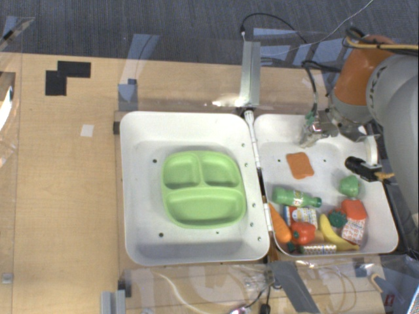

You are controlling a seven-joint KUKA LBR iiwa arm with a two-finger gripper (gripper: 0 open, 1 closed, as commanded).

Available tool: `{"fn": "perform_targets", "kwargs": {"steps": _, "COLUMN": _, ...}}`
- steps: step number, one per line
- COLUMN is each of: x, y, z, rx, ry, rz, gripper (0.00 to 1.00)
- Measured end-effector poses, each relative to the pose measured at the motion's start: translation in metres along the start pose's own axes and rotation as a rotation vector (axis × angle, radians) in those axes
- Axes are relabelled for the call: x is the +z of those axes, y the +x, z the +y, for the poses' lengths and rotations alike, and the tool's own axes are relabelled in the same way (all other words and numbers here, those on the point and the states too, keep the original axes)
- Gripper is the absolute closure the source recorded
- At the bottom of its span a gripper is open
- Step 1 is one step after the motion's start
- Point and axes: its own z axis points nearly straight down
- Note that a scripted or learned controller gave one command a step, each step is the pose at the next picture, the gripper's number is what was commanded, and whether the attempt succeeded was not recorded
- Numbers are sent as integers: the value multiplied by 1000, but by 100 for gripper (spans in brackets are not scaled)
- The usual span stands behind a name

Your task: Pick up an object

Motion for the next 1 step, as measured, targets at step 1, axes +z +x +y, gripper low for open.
{"fn": "perform_targets", "kwargs": {"steps": 1, "x": 0, "y": 0, "z": 0, "rx": 0, "ry": 1, "rz": 1, "gripper": 0}}
